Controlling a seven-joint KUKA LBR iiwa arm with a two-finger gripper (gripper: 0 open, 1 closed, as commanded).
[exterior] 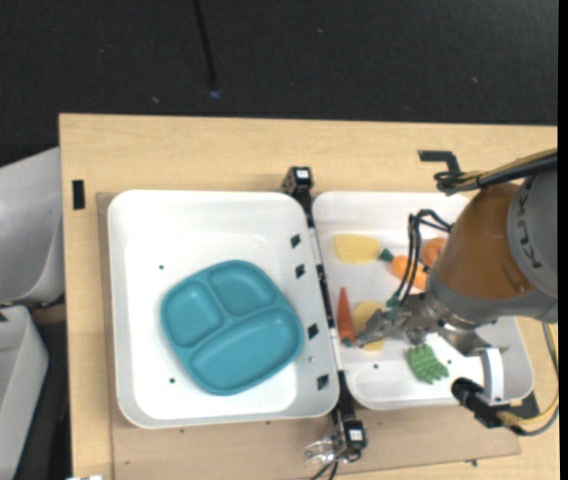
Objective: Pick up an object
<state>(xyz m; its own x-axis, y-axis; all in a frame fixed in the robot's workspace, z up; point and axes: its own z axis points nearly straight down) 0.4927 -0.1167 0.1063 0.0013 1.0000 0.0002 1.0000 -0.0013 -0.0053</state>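
Currently, scanning left to right: left bin (129,268) holding a blue divided plate (230,325), three compartments, lying flat near the bin's middle; plate well apart from the arm; black clips along the seam between the two bins.

Right bin (364,393) next, with small toy food items scattered on its floor; red chili-like piece (344,313) lying lengthwise just beside the left wall; pale yellow piece (357,248) toward the upper left of that bin; small orange-and-green bit (394,261) just right of it; another yellowish piece (366,315) beside the red one, touching or nearly touching the tool tip; green leafy item (425,363) lower down, near the wrist, lying free on the bin floor.

Gripper (372,336) low over the right bin's left half, pointing toward the seam; tip just beside the yellowish piece and the red piece; finger spacing too dark and blurred to read, so cannot tell how far open, nor whether anything is caught between them.

Arm (489,258) entering from the right, orange band above the wrist, covering the bin's right portion; partly hidden orange object (426,256) at the arm's left edge, shape unclear.
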